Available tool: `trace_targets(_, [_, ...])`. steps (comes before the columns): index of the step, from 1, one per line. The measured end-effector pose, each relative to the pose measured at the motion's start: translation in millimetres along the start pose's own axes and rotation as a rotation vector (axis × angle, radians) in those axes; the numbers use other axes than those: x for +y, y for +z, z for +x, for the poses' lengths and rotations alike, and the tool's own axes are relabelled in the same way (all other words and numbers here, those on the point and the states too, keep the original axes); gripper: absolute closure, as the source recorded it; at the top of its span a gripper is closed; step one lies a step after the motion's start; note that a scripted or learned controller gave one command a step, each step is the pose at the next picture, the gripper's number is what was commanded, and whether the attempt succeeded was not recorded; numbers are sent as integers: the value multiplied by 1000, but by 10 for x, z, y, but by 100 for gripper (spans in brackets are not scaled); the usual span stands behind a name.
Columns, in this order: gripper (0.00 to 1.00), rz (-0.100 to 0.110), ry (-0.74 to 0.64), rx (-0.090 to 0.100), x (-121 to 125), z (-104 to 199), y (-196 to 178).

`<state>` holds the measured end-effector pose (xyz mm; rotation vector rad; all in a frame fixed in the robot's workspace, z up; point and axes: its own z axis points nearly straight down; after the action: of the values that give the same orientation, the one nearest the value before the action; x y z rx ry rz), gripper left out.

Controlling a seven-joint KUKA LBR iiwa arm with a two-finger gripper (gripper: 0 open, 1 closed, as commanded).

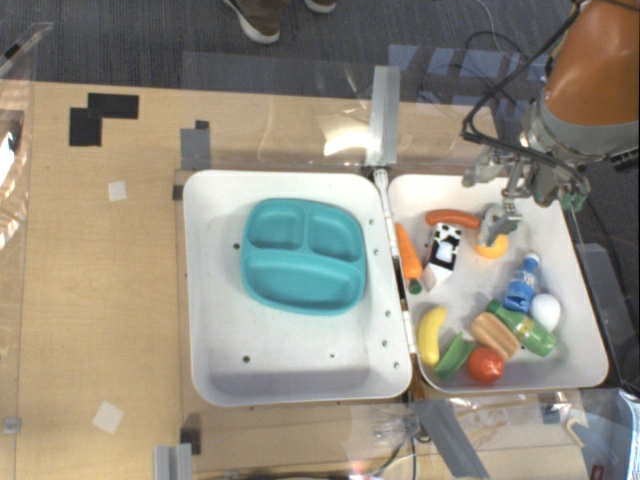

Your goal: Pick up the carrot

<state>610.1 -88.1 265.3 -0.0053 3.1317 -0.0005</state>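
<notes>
Nearest you: tomato [485,366], banana [431,334] at right bin's [590,368] front. Further back, carrot [407,253] lies along left wall. Beyond, gripper [497,220] hangs over orange slice [491,247]; grip state unreadable.

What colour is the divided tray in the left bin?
Teal, a plain blue-green. The tray shows clearly in the camera view, in the left bin.

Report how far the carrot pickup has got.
Done: nothing visible; the carrot lies against the right bin's left wall. In hand: the end effector hovers over the bin's upper right, near an orange-yellow piece, apart from the carrot. Left: move over, grasp, lift.
</notes>
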Motion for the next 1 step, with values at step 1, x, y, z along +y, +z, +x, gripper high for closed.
trace_targets(1, [0,-2,-191,9,-533,180,1266])
